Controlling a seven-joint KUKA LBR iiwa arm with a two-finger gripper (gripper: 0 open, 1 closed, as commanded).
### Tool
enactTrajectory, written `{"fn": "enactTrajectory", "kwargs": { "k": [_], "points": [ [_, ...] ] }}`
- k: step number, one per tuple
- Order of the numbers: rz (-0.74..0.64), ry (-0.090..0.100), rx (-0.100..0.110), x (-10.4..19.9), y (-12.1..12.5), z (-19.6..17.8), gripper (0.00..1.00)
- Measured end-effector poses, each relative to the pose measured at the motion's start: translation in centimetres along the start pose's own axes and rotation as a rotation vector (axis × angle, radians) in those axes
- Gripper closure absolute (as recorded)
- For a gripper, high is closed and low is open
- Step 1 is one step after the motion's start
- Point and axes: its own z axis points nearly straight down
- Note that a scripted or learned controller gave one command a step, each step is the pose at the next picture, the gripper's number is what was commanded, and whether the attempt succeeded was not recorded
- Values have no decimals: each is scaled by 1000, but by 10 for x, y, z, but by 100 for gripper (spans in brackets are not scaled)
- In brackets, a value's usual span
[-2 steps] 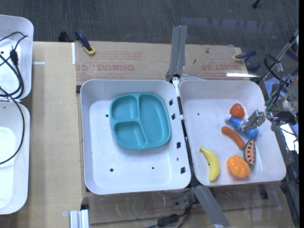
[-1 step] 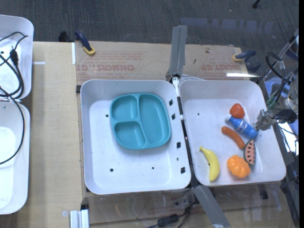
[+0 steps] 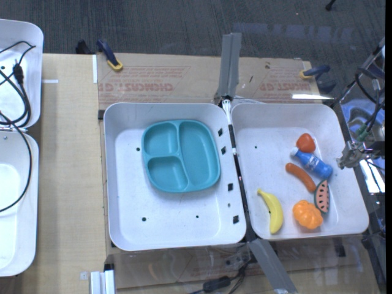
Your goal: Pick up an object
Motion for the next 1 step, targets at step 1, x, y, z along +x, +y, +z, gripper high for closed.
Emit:
{"fn": "enactTrajectory", "kwargs": {
  "k": [1],
  "points": [
    [-3, 1, 1, 47, -5, -2, 100]
  ]
}}
